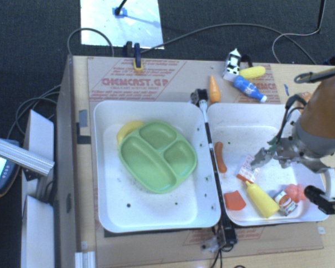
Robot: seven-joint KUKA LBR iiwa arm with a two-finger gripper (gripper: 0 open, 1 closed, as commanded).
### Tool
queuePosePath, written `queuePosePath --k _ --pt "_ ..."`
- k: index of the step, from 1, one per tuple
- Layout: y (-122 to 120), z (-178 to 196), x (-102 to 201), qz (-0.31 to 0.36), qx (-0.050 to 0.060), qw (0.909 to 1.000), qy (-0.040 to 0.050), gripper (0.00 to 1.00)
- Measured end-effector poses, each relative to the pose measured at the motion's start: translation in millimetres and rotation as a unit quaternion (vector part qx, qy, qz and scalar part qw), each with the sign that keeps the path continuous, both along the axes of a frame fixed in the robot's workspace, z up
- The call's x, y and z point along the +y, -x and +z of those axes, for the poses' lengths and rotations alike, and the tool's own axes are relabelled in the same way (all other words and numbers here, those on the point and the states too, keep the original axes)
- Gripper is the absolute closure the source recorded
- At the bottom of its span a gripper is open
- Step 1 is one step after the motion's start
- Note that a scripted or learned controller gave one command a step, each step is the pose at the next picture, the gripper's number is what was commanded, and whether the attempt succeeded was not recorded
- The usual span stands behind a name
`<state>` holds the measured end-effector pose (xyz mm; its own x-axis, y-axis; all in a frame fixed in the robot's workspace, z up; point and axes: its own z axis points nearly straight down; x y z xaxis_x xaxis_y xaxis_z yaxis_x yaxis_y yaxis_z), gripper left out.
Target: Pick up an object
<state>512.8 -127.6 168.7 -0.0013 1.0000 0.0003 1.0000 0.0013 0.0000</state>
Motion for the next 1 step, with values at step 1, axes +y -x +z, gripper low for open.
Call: queuePosePath --k 1 --pt "18.5 -84.2 21.2 0.0 -0.001 1.0 0.0001 0.0"
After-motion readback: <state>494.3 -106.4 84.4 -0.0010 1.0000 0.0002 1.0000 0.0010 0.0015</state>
